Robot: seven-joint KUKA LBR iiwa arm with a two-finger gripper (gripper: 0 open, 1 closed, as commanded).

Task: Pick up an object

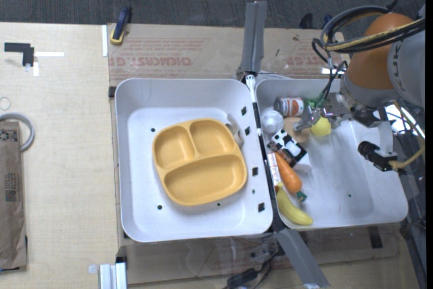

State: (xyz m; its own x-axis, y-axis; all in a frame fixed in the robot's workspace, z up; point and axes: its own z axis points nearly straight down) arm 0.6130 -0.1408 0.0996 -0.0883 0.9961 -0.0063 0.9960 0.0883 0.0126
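From above, the tool sits low in the right bin, its fingers beside a small yellow ball (whether they pinch it, I cannot tell). A carrot and banana lie along the bin's left wall.

- The arm is grey, with a rounded orange band above the wrist.
- Black cables loop in an arc over the orange band and run off toward the far right corner.
- The gripper is small, of pale grey metal.
- A black fitting sticks out below the grey body, beside thin pale cables.
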